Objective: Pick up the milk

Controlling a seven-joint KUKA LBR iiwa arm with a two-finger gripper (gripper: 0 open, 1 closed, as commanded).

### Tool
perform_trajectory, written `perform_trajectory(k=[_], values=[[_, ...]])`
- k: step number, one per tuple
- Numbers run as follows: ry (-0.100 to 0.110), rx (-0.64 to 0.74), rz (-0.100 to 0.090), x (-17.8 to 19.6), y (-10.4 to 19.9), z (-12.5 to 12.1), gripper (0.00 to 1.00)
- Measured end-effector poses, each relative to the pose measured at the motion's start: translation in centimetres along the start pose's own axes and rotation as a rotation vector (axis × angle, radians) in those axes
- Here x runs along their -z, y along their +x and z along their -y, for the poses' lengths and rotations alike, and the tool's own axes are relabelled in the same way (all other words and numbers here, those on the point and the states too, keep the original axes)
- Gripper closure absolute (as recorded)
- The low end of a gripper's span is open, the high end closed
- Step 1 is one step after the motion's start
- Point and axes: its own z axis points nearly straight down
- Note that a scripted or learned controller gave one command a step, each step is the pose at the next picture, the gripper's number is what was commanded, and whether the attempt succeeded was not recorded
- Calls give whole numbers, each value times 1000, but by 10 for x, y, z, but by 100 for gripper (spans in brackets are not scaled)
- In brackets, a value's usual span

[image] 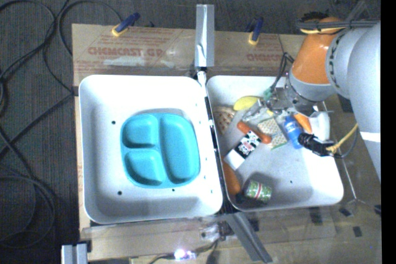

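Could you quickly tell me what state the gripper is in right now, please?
Gripper: it is low over the clutter at the back of the right bin; whether it is open, shut or holding anything cannot be told.

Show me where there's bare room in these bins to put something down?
Bare floor lies in the right bin, right of the green can, and in the left bin around the blue tray. The right bin's upper half, around the milk, is crowded.

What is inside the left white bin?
The left white bin holds one blue divided tray with three compartments, lying flat at its middle. What lies under the tray is covered.
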Motion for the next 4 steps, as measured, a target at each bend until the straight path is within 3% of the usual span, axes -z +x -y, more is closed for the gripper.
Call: perform_trajectory(k=[1, 2, 3, 4], values=[[-12, 17, 8, -4, 58, 73, 0], [-11, 17, 7, 5, 58, 73, 100], [1, 374, 3, 92, 15, 102, 100], [-3, 478, 2, 129, 20, 77, 100]])
